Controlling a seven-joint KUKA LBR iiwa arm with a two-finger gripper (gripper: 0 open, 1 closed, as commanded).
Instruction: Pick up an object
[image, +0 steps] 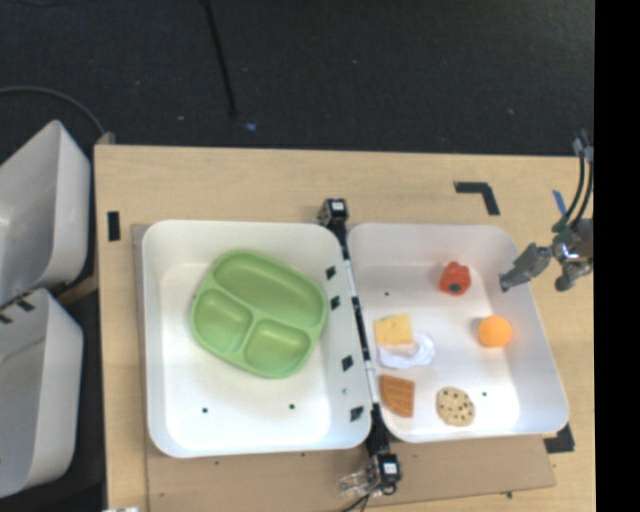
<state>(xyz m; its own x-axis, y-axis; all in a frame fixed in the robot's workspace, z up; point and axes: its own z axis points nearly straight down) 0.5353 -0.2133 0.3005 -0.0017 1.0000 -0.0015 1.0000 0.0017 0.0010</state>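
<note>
The claw (545, 266) hangs over the right bin's (530, 405) edge; I cannot tell its spread. The orange ball (494, 332), just below-left of it, would likely roll away under an off-centre pinch.

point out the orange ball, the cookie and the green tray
orange ball (494, 332), camera view, middle of the ball
cookie (455, 407), camera view, centre of its speckled top
green tray (232, 271), camera view, ridge by the large upper compartment
</note>
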